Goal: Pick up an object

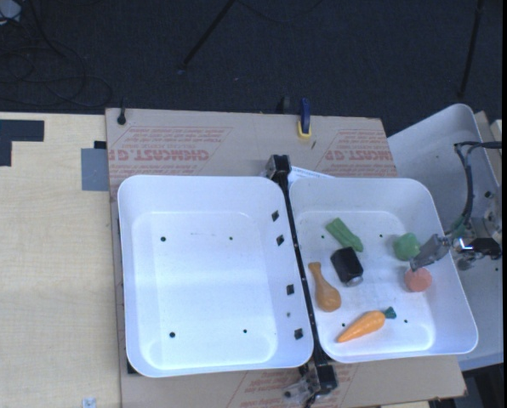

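The right bin holds several small objects. A green stick lies near its middle, with a black block just below it. A tan, club-shaped piece rests beside the divider, and an orange carrot lies near the front wall. At the bin's right side sit a green lump and a reddish ball. My gripper reaches in over the right wall, low between the green lump and the reddish ball, close to both. I see nothing held in it.
The left bin stands beside the right one, with a black clip strip along the shared wall. Both rest on a cardboard sheet on the wooden bench. Cables and the arm's wrist crowd the right edge.
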Robot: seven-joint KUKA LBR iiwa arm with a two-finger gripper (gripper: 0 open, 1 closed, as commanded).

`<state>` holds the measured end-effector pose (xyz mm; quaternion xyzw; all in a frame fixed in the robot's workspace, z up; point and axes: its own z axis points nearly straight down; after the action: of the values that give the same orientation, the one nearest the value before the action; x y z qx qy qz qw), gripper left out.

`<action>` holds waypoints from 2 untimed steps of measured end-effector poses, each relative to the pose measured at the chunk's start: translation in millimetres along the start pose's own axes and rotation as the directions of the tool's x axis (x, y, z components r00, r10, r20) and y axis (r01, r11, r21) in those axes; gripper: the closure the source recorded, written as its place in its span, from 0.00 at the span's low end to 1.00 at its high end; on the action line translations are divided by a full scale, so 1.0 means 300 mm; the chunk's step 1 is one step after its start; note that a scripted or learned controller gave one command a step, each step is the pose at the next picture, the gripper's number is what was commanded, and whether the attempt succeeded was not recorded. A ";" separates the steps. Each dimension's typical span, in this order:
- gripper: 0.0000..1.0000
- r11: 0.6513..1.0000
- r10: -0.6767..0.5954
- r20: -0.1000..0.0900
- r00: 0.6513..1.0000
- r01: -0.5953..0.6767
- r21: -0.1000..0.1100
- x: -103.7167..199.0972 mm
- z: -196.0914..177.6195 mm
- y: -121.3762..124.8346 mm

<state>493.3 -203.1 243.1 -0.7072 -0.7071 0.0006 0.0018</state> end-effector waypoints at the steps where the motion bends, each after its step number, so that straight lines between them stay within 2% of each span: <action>1: 0.00 1.000 -0.001 0.001 1.000 0.001 -0.001 0.043 0.475 0.335; 2: 0.00 1.000 -0.003 0.009 1.000 0.003 -0.020 -0.041 -0.027 0.452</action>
<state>629.0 -215.4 250.6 -0.7062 -0.7080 -0.0032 -0.0086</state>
